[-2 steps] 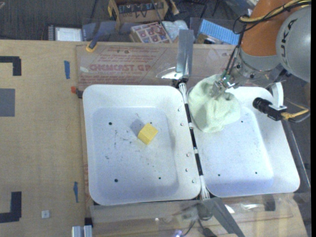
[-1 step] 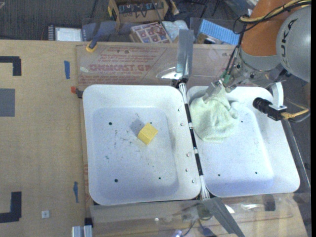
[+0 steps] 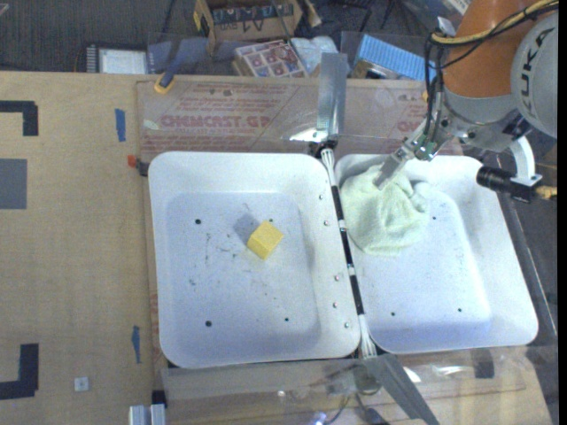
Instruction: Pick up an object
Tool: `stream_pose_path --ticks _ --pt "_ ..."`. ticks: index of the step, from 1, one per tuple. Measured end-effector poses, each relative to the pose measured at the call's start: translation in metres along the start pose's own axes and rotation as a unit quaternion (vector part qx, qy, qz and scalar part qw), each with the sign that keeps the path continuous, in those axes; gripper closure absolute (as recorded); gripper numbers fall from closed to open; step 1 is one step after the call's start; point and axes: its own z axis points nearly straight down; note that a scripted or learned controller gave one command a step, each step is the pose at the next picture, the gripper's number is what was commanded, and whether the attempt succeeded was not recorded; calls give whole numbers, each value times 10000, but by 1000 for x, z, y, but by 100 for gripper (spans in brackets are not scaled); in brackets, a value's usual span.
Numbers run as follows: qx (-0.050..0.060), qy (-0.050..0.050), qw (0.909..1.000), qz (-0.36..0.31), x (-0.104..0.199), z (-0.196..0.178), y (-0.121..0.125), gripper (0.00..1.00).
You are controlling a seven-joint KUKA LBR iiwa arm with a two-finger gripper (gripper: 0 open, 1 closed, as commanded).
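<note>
Two shallow white plastic bins sit side by side on a tan wooden bench (image 3: 71, 237), meeting along a seam just right of the frame's centre. The left bin (image 3: 177, 326) holds a small yellow cube-shaped block (image 3: 265, 240), lying a little above the middle of its floor, tilted so one corner points down, with a grey shadow at its upper left. It lies alone there, well apart from the bin walls. The right bin (image 3: 461, 308) holds a crumpled pale green-white cloth (image 3: 383, 215), bunched in the upper left part of that bin, just beside the seam between the bins. The grey arm with its rounded orange band (image 3: 483, 34) enters from the upper right of the frame and slants down toward the cloth. Its slim metallic two-finger gripper (image 3: 387, 175) points down and left, with its tip touching the top edge of the cloth heap. At this angle the tip looks like one narrow grey bar, so I cannot tell how the tool stands or whether any fold of cloth is caught in it. A narrow shiny metal strip (image 3: 331, 96) stands at the top of the seam between the bins, and behind the bench, along the upper edge of the frame, lie cluttered boxes and cables (image 3: 266, 25).
</note>
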Motion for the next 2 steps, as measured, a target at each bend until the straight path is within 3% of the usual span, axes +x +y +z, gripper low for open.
stream_pose_path --ticks 1,2 --pt "-7 -1 9865 -1641 -4 104 -34 0" --pt "-19 -39 8932 -4496 27 104 -81 0"
